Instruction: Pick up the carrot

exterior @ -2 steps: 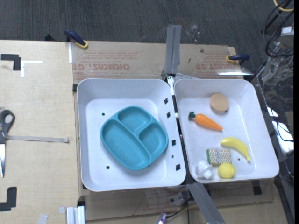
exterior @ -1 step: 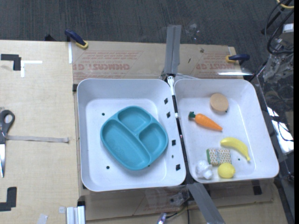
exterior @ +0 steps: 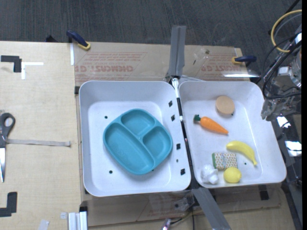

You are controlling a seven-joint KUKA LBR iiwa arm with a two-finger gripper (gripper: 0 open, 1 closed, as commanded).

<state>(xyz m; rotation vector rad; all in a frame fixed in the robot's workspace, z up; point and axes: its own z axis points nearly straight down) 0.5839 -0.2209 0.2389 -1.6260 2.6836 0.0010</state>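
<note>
The orange carrot [exterior: 213,125] with a green top lies in the right bin [exterior: 254,92], near its upper left, pointing down to the right. My gripper [exterior: 270,110] hangs over the right bin's right rim, well to the right of the carrot and a little higher in the view. Nothing is seen held in it.
Beside the carrot in the right bin are a round tan bun [exterior: 224,105], a banana [exterior: 242,151], a lemon [exterior: 232,175], a speckled cracker block [exterior: 223,160] and a small white item [exterior: 209,175]. The left bin [exterior: 91,128] holds a blue divided plate [exterior: 138,141]. Scissors [exterior: 5,128] lie at the far left.
</note>
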